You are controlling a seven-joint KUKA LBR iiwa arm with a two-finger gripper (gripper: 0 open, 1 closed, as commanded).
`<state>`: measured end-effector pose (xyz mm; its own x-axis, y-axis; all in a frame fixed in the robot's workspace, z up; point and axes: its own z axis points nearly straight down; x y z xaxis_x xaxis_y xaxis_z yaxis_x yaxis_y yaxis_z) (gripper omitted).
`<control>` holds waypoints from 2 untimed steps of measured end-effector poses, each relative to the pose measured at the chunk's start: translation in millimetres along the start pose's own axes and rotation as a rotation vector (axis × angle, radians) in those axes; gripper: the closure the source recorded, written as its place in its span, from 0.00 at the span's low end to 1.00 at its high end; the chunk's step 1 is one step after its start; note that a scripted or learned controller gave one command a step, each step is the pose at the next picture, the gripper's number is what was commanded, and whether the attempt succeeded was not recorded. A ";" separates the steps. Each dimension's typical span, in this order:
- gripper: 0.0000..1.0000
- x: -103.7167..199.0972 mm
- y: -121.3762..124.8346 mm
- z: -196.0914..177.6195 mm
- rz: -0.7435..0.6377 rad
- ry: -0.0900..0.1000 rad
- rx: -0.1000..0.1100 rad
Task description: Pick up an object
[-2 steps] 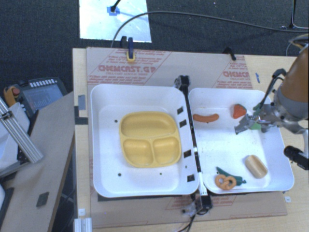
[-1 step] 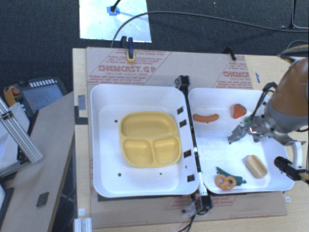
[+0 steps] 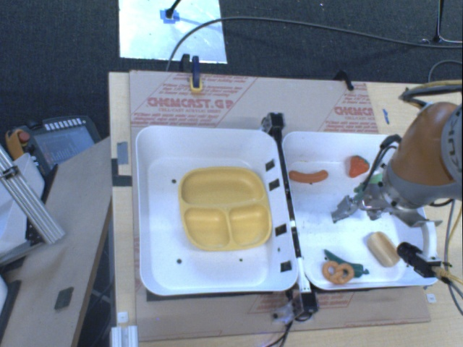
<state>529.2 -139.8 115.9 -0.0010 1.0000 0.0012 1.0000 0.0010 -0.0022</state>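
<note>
The gripper (image 3: 346,210) is seen low over the right bin (image 3: 318,259), with nothing visibly between its fingers; open or closed cannot be told. A sausage (image 3: 309,176) and a red piece (image 3: 358,166) lie beyond it, a bread roll (image 3: 383,249) and pretzel (image 3: 338,271) nearer. A yellow tray (image 3: 221,208) sits in the left bin (image 3: 159,194).

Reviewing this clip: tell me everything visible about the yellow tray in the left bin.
The yellow tray is a rounded-rectangle divided plate, plastic by its look, matte pale yellow. It has three compartments: one wide one along the far side and two smaller ones side by side nearer the camera. It lies flat, right side up, about mid-floor in the left bin, turned slightly. Nothing lies in it or touches it besides the bin floor.
</note>
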 end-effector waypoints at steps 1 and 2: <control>0.00 0.4 0.5 32.8 0.001 0.000 -0.001; 1.00 -0.1 1.6 20.6 0.001 -0.002 -0.005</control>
<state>530.8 -139.9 95.3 -0.0001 1.0000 -0.0003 1.0000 0.0001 0.0025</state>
